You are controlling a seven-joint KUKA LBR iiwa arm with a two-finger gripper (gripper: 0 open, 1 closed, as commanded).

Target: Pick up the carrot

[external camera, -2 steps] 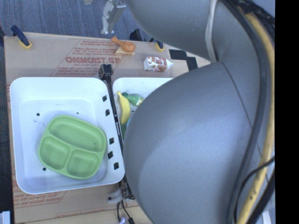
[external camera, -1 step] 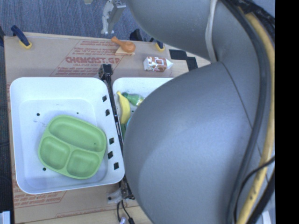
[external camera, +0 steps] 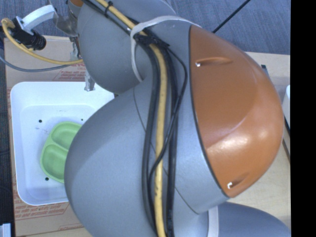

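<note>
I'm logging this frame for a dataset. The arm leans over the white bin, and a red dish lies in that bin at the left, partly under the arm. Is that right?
Not quite: the dish is light green, not red. The camera view shows it lying in the white bin at the left, partly covered by the grey arm leaning over it.
</note>
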